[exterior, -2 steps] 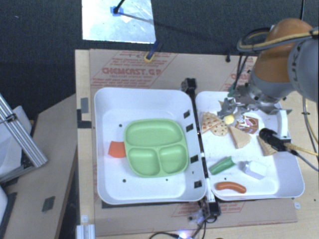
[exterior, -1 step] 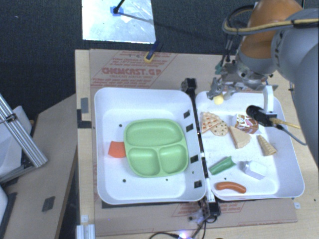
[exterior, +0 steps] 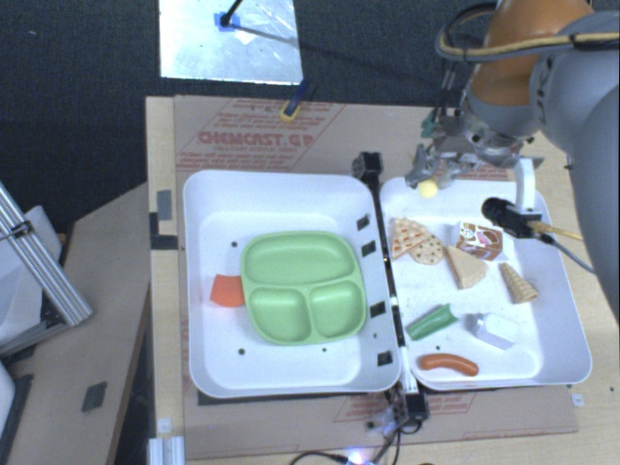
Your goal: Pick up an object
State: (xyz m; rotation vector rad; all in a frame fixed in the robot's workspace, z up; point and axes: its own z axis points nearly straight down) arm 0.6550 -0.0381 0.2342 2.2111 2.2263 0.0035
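My gripper (exterior: 429, 180) hangs over the far left corner of the right bin (exterior: 567, 342). A small yellow ball (exterior: 427, 189) sits right at its fingertips, pinched between them. Lying in the right bin are waffle pieces (exterior: 415, 240), a brown and white packet (exterior: 480, 240), a tan wedge (exterior: 468, 267), a cone (exterior: 518, 284), a green stick (exterior: 430, 321), a white block (exterior: 494, 330) and a red sausage (exterior: 448, 363).
The left bin (exterior: 208, 221) holds a green divided plate (exterior: 300, 287) and a small orange piece (exterior: 228, 291) beside it. A black-clipped divider (exterior: 380, 260) runs between the bins. The grey arm (exterior: 572, 76) fills the upper right.
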